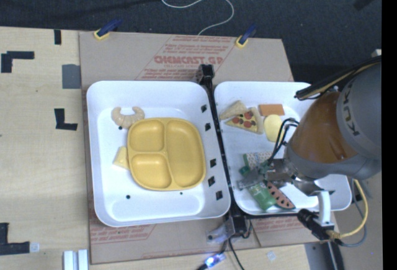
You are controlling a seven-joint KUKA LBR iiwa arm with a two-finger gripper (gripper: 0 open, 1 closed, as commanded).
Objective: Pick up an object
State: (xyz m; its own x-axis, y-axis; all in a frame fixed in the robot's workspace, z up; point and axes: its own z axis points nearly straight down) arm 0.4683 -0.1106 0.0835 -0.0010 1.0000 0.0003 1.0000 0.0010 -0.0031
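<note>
Claw [257,177] low in right bin [322,200], lower right of frame, over green item [263,198] and reddish strip [282,198]; grip state can't tell. Pizza slice [244,118] upper part of bin. Yellow divided plate [166,153] in left bin [102,138].

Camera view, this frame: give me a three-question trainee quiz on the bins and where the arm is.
1. True or false: the yellow divided plate lies in the left bin.
2. Which bin is the gripper over? A) left B) right
3. What toy food lies beside the divider in the right bin, near its far edge?

Key: 1 true. 2 B. 3 the pizza slice.
</note>
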